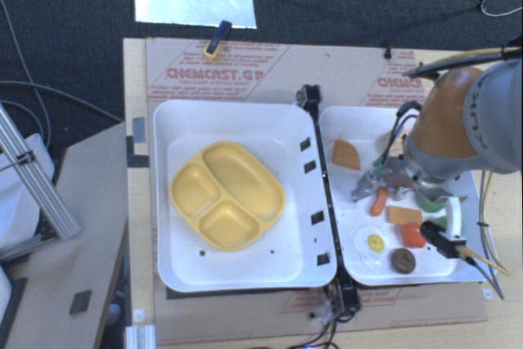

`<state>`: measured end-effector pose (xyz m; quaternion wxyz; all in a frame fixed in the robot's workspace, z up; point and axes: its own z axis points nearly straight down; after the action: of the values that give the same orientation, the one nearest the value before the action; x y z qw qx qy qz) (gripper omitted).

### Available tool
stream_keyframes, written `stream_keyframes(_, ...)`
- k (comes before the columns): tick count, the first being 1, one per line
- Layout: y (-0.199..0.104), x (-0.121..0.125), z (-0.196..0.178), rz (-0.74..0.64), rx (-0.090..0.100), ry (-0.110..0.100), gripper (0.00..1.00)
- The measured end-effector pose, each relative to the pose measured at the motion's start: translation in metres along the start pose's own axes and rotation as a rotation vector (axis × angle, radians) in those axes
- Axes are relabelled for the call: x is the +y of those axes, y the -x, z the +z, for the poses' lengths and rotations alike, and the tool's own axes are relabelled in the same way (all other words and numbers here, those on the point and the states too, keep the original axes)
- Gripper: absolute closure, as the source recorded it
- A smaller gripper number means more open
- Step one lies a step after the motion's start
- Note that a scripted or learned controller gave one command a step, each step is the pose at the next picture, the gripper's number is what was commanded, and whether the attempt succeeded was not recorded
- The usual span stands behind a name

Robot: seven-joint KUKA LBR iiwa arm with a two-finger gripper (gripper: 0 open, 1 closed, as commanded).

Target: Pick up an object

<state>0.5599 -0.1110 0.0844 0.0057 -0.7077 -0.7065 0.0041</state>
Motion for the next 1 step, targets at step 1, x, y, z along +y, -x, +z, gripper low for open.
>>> stream_keyframes(1,0.0049,-0.0232,-0.1925,-0.005,-0.006,0.029,0.00)
